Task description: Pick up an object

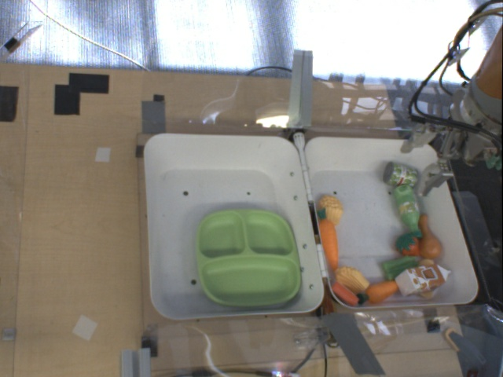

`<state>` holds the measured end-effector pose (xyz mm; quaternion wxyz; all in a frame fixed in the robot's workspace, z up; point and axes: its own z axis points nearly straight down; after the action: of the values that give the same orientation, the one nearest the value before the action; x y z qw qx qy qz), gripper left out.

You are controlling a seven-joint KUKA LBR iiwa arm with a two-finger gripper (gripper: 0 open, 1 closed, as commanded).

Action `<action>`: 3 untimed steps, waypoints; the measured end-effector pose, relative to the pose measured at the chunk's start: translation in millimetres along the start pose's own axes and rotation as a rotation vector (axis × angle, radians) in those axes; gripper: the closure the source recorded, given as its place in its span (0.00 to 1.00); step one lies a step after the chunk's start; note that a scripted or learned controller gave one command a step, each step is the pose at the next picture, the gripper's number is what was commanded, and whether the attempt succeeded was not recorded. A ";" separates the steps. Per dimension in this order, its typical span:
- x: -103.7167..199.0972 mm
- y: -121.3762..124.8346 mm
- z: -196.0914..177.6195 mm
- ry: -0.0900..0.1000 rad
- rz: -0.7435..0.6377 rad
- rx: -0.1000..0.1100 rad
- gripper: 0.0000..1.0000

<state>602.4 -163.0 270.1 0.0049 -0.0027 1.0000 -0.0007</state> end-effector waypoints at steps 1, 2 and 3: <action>4.1 3.8 176.9 -0.005 0.054 0.001 0.00; 24.3 19.3 180.3 -0.005 0.193 0.001 0.00; 46.9 81.8 178.9 -0.007 0.252 -0.002 0.00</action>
<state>556.8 -81.7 90.6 0.0085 0.1231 0.9924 0.0009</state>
